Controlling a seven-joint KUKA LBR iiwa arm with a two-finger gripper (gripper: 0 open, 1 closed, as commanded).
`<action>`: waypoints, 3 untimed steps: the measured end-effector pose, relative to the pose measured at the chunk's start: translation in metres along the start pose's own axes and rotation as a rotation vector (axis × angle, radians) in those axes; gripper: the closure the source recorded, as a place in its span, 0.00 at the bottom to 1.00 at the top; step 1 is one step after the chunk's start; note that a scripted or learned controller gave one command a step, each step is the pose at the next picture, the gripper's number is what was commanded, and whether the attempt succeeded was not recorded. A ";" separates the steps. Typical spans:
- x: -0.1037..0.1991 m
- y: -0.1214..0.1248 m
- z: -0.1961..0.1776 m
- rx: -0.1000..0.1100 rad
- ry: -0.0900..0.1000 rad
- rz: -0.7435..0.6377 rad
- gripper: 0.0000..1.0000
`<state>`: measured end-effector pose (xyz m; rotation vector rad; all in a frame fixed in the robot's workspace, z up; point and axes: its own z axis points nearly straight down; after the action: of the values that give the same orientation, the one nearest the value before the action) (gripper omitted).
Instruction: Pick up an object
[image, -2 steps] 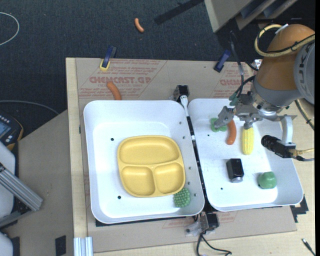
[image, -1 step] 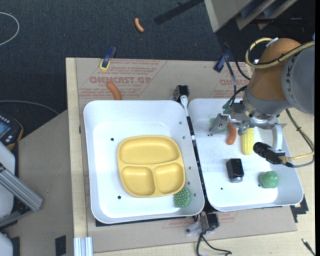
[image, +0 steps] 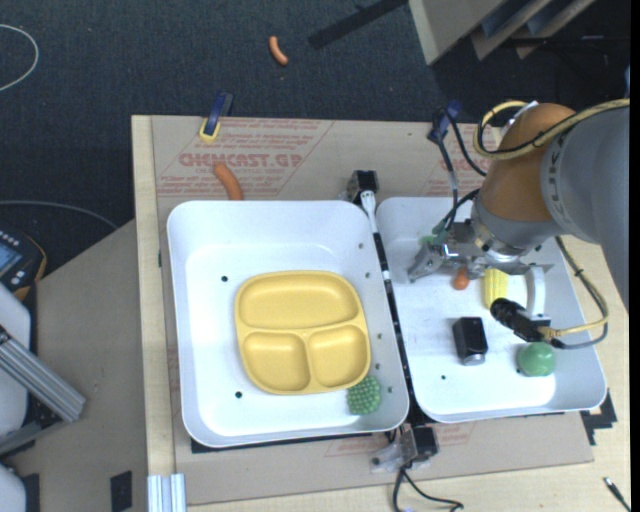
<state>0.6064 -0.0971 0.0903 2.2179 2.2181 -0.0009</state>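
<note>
Green ball (image: 536, 359) near arm (image: 560, 170)

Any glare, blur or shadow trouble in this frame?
Camera view: the two white bins look bright but not washed out; the yellow divided plate is sharp with soft shading; the gripper area sits shadowed under the arm, its small parts hard to resolve.

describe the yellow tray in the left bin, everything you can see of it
The yellow tray is a divided plate with rounded corners, smooth and plastic-looking. It has three shallow compartments: one wide one across the far side and two smaller ones side by side along the near side, all with nothing in them. It lies flat and upright near the middle of the left bin, turned slightly askew. A green bumpy ball sits against its near right corner.
</note>
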 end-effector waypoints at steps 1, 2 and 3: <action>0.000 0.003 -0.015 -0.010 0.000 0.001 1.00; -0.002 0.003 -0.058 -0.002 0.002 0.000 1.00; -0.001 0.003 -0.122 -0.004 0.002 -0.001 1.00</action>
<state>0.6091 -0.0981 0.2123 2.2162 2.2181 0.0061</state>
